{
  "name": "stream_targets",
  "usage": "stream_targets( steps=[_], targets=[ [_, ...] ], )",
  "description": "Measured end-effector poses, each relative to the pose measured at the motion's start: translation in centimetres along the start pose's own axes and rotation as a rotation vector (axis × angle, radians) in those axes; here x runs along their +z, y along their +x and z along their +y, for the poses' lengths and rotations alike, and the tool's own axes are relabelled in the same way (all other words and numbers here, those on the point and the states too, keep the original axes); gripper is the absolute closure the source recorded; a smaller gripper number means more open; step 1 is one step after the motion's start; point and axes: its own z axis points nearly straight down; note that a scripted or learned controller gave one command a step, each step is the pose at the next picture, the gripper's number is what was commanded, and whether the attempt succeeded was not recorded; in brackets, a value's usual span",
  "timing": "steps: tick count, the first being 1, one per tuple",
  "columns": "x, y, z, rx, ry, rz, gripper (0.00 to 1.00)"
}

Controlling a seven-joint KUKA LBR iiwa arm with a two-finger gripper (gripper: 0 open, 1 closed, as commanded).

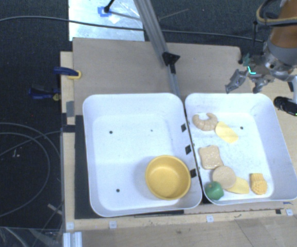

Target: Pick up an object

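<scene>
Camera view: the hand (246,83) hovers open and empty above the right bin (284,138). The croissant (205,121) looks light and firm; grip across its middle.

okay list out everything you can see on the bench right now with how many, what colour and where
Bins: two, white, side by side on the bench.
Bowl: one, yellow, left bin, near corner.
Croissant: one, tan, right bin, far end.
Chip: one, pale yellow, beside the croissant.
Toast: one, beige, right bin, middle.
Cookie: one, beige, below the toast.
Ball: one, green, right bin, near corner.
Corn: one, orange-yellow, right bin, near edge.
Clamps: two, blue and yellow, bench's left edge.
Claw: one, grey, above the right bin's far rim, open.
</scene>
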Motion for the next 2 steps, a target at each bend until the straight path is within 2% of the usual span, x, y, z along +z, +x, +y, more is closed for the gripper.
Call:
stream_targets(
  steps=[1,2],
  targets=[
    [0.0,0.0,0.0,0.000,-0.001,0.000,0.00],
    [4.1,0.4,0.5,-0.003,0.000,-0.001,0.00]
  ],
)
